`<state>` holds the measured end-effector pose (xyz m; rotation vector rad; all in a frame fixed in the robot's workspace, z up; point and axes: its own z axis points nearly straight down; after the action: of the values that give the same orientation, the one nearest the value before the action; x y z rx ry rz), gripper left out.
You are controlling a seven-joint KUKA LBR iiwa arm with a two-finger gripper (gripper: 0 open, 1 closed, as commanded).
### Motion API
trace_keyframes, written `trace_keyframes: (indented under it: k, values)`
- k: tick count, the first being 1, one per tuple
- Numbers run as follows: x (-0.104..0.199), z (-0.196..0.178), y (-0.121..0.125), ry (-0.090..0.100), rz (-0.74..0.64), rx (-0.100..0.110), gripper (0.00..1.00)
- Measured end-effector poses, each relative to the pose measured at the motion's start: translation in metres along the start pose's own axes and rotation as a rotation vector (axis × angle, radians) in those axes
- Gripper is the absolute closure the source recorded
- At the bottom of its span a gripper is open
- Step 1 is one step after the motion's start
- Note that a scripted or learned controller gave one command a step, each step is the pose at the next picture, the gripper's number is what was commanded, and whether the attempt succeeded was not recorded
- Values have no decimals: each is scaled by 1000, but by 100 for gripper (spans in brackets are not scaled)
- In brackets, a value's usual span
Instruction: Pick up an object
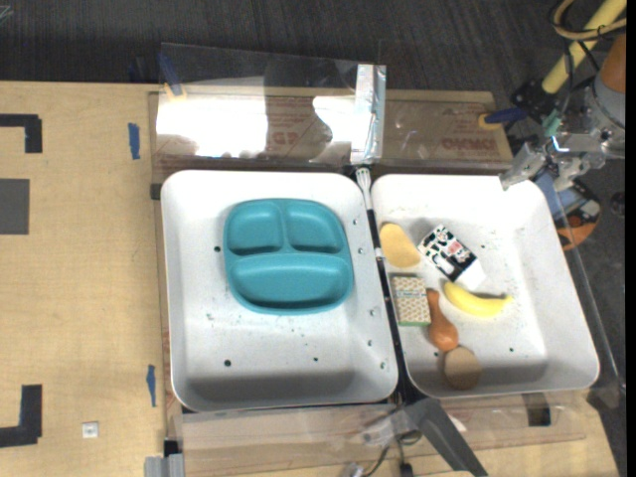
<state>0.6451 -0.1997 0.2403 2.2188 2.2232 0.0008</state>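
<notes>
The right bin (556,266) holds several small items: a pale yellow potato-like piece (399,245), a black-and-white carton (448,252), a banana (474,301), a tan patterned packet (409,299), an orange carrot-like piece (441,326) and a brown round piece (461,366). My gripper (556,157) hovers at the bin's far right corner, outside its rim and well away from the items. Nothing shows between its fingers.
The left bin (199,346) carries a teal divided plate (288,253). A clear plastic sheet (268,117) stands behind both bins. Yellow cable (586,13) loops at the top right. Wooden bench surface extends to the left.
</notes>
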Motion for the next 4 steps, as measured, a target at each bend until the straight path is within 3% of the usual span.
trace_keyframes:
  k: [1, 2, 3, 4]
  values:
    - [63, 116, -12, -4, -187, -17, 0]
    - [95, 126, -47, 1, -348, 0, 0]
    - [100, 144, -83, -9, -577, -26, 0]
    - [112, 52, -104, -3, -562, -8, 0]
